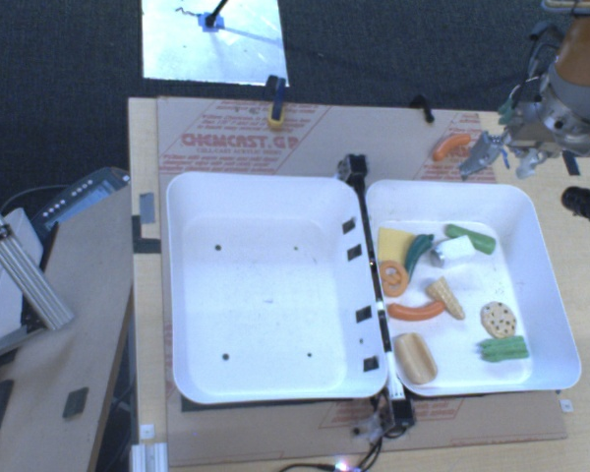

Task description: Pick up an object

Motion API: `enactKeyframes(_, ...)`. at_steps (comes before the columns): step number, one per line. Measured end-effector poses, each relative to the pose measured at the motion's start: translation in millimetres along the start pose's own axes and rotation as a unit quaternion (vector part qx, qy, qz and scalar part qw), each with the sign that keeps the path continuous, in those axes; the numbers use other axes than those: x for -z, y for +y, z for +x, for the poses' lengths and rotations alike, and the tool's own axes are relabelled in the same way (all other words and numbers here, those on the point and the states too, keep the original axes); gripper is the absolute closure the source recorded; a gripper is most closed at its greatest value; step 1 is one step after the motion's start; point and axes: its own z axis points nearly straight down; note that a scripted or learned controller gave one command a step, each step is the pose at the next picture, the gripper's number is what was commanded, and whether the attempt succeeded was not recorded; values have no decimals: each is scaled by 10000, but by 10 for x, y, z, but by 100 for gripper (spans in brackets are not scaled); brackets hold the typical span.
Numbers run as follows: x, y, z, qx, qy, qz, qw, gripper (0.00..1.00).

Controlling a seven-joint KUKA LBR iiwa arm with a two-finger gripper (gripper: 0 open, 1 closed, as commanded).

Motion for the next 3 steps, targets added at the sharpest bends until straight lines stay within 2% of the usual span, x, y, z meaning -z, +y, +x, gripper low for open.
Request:
enactKeyframes(1, -866, -395, -414, -30, 4, 51, 10000, 0)
enactKeyframes(2, -1747, -238, 28, 5, -22, -113, 9999, 0)
enactKeyframes(3, -1989, -508, -237, -15, -1, 6, 10000, 0)
